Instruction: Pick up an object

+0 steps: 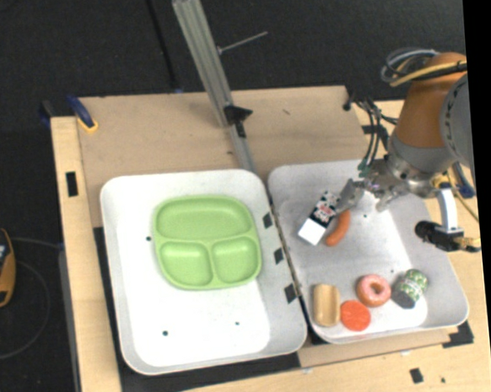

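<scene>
Approach step: gripper hovered near right bin's far edge, beside hotdog; finger state unclear. Next: descend, grasp.

Arm low, gripper leftward

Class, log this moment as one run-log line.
gripper: above right bin, beside hot dog | grasp: none seen | green tray: left bin

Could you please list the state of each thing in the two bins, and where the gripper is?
Green divided plate: flat in left bin, compartments bare.
Hot dog: lying slanted, right bin.
White box: beside the hot dog.
Donut: lying flat.
Gripper: above the right bin's far part.
</scene>
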Controlling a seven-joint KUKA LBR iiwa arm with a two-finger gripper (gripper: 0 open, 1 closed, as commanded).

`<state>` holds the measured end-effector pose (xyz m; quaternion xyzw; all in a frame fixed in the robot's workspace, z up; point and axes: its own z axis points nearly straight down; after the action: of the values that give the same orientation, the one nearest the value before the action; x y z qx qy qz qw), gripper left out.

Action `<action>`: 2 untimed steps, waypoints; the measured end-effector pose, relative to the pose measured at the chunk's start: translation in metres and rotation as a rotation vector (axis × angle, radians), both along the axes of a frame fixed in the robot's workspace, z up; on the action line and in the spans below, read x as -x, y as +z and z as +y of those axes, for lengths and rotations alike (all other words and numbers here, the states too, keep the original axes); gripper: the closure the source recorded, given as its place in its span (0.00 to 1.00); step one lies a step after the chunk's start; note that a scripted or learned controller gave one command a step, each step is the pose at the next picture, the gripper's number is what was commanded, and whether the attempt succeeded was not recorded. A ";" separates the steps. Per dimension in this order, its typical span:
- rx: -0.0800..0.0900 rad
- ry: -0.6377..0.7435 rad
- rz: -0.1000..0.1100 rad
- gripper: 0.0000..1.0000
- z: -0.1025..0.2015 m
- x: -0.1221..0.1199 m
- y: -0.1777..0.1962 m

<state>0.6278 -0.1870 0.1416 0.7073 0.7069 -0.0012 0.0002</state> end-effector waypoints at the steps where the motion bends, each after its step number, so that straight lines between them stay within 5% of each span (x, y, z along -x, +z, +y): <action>1: 0.004 0.002 -0.026 0.00 -0.002 -0.007 -0.013; 2: 0.004 0.002 -0.026 1.00 -0.002 -0.007 -0.003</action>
<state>0.6349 -0.1891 0.1385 0.7065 0.7075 0.0069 0.0108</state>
